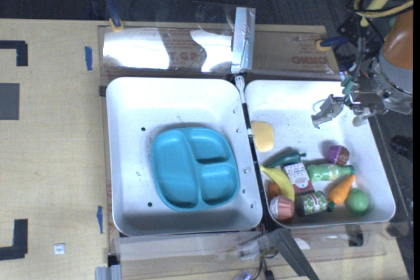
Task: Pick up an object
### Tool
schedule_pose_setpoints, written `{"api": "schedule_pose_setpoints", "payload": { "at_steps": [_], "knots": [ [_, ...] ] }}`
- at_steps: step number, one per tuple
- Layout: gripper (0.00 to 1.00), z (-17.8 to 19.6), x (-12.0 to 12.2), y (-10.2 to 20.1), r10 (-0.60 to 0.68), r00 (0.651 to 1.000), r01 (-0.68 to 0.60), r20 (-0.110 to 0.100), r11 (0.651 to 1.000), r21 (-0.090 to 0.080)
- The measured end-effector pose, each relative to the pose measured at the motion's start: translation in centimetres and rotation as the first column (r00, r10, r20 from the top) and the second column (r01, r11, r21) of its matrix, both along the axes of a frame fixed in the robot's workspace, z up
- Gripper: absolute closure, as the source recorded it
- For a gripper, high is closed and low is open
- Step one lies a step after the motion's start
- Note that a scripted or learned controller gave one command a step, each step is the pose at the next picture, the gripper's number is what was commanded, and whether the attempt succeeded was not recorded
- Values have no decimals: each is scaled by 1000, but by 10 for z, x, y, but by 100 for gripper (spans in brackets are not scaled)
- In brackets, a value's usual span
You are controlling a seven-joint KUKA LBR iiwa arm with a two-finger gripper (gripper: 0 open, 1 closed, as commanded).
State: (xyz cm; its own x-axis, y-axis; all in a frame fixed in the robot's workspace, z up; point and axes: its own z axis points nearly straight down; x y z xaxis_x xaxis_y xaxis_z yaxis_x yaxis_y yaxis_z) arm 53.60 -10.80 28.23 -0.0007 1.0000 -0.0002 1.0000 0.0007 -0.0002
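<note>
toys crowd the near end of the right bin [289, 98]: a green ball [357, 201], carrot [341, 189], banana [279, 180], green bottle [329, 172]. a blue divided tray [195, 167] sits in the left bin [125, 141]. farther back the gripper [326, 111] hovers, jaws spread, pinching nothing.

Grey arm [394, 85], orange band above wrist, metallic claw [326, 111], black and yellow cables

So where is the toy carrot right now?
The toy carrot lies in the right bin, near its front right corner, between the green bottle and the green ball.
</note>
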Motion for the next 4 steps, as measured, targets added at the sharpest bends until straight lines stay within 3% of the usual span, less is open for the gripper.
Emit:
{"api": "schedule_pose_setpoints", "payload": {
  "at_steps": [1,2,3,4],
  "knots": [
    [0,-67,-57,-54,178,984,-178,-3,984,1],
    [0,-176,-50,-63,279,960,-279,21,960,-15],
    [0,-170,-55,-45,348,937,-348,7,937,-6],
    [0,-168,21,-66,584,812,-584,4,812,-4]
  ]
}}
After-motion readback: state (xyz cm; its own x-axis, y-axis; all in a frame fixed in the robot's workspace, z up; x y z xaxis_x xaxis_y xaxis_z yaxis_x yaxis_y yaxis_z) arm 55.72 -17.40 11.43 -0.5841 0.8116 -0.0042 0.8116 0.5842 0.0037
